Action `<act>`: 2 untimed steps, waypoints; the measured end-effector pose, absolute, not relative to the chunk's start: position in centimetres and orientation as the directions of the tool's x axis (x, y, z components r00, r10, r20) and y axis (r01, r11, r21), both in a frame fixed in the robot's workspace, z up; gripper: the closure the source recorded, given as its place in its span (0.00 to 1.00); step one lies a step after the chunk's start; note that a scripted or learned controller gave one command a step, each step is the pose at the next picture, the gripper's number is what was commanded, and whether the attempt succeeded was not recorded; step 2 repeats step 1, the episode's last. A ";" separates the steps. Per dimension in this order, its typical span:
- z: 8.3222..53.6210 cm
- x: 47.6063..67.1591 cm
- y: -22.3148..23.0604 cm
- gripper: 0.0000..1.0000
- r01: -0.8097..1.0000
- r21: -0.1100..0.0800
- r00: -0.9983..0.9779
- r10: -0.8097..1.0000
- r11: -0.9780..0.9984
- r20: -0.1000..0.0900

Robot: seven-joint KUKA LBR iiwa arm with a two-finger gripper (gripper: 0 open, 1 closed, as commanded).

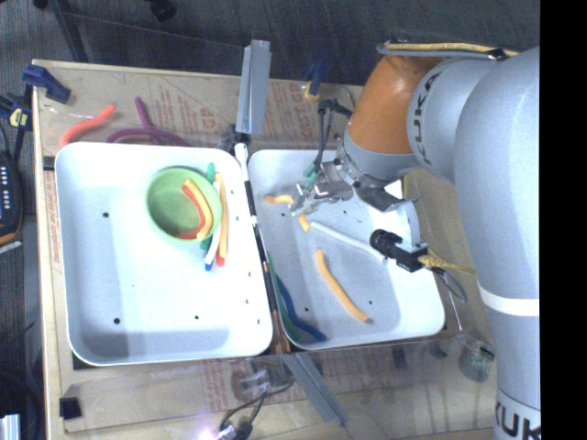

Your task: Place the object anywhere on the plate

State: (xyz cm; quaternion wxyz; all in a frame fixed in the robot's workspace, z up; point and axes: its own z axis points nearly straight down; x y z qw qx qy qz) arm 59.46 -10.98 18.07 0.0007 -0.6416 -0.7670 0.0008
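The gripper (310, 193) hangs over the far part of the right bin (417, 314), beside a small orange piece (278, 199); whether it is wide or narrow cannot be told. A longer orange stick (341, 287) lies mid-bin, apart. The green plate (176, 204) sits in the left bin (110, 273), already bearing sticks. A clean grasp probably means centring over one piece before descending.

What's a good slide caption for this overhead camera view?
KUKA arm's gripper low over the right bin above orange sticks; green plate already holding sticks in the left bin.
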 end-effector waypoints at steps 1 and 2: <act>18.1 59.5 -11.0 0.00 0.984 -0.002 -0.177 0.984 0.177 0.000; 18.1 59.5 -11.0 0.00 0.984 -0.002 -0.177 0.984 0.177 0.000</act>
